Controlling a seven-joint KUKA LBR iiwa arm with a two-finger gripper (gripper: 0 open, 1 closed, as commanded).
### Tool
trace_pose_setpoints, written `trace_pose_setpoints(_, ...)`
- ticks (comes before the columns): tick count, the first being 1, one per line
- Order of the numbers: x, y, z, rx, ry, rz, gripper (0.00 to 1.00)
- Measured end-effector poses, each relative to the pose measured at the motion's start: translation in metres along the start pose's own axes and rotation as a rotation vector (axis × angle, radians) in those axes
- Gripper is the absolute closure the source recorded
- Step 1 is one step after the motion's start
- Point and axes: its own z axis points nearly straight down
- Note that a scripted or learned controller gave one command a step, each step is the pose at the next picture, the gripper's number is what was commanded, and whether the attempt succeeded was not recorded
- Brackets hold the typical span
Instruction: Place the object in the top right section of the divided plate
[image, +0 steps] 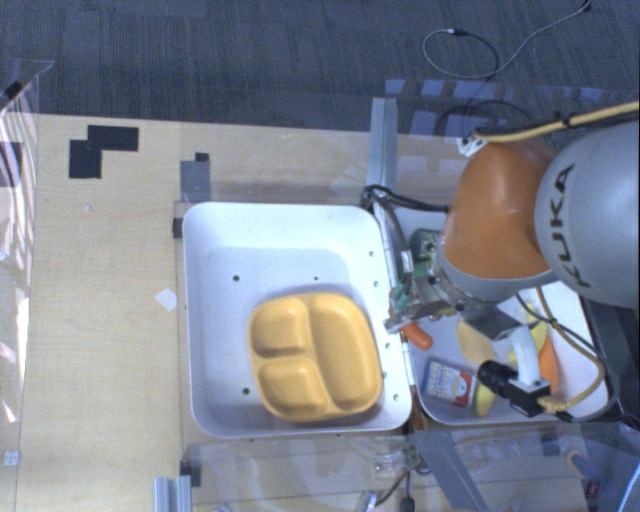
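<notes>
A yellow divided plate (315, 355) lies in the left white bin (215, 300), toward its front right. It has one long section on the right and two smaller ones on the left, and nothing lies in any of them. My gripper (403, 318) hangs over the wall between the two bins, just right of the plate. A small orange-red object (421, 338) sits right below the gripper's tip, at the left side of the right bin (440, 412). Whether the gripper holds it cannot be made out.
The arm's orange band and grey wrist cover much of the right bin. Under it lie a blue and red packet (446, 382), a yellow piece (484, 401), a white item (525, 350) and an orange item (548, 362). Cables run along the right.
</notes>
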Motion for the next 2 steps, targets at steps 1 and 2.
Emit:
trace_pose_setpoints(1,0.013,0.001,-0.041,-0.003,-0.001,0.077,1.0)
trace_pose_setpoints(2,0.012,0.001,-0.175,-0.007,-0.001,0.356,1.0)
